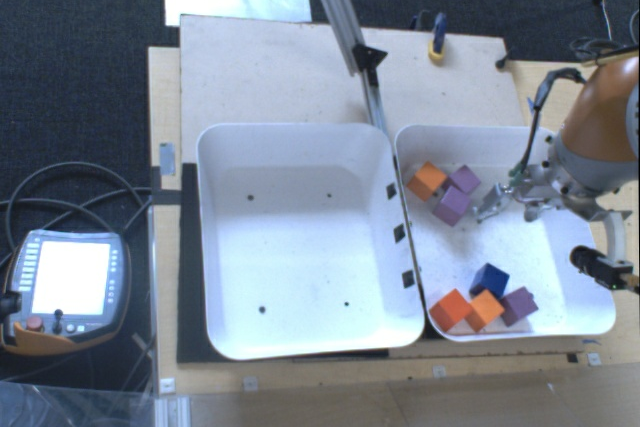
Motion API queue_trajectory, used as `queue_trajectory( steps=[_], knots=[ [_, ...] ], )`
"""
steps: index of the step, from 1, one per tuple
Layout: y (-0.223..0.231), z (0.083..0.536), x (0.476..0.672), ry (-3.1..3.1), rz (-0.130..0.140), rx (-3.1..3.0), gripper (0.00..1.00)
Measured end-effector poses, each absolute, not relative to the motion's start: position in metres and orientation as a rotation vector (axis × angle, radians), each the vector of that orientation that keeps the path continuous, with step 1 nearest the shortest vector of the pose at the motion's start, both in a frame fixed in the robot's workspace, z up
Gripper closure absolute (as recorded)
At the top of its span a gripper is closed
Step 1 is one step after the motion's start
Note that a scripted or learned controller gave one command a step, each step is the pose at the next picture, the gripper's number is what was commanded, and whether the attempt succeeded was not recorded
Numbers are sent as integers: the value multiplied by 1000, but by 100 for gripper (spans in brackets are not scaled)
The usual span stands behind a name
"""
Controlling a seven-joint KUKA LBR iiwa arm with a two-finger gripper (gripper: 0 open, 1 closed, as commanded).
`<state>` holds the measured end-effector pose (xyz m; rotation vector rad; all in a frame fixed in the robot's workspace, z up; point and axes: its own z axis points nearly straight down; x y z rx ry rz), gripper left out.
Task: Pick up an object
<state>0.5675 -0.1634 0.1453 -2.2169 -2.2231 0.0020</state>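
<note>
Gripper [487, 206] sits low in the right bin [585, 320], just right of the purple blocks [455, 195], jaw state indeterminate; nothing lifted, pick outstanding.

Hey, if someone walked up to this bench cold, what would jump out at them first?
Probably the bright blocks in the right bin: an orange block and two purple ones near its top left, plus a blue block in a cluster by its near edge. Next, the claw beside the upper group, and the left bin.
</note>
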Motion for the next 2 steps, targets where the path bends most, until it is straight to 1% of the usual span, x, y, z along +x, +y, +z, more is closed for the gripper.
queue_trajectory(
  steps=[1,2],
  knots=[
    [-164,159,569,-2229,-4,-2219,100],
    [-162,203,572,-2230,-5,-2220,100]
  ],
)
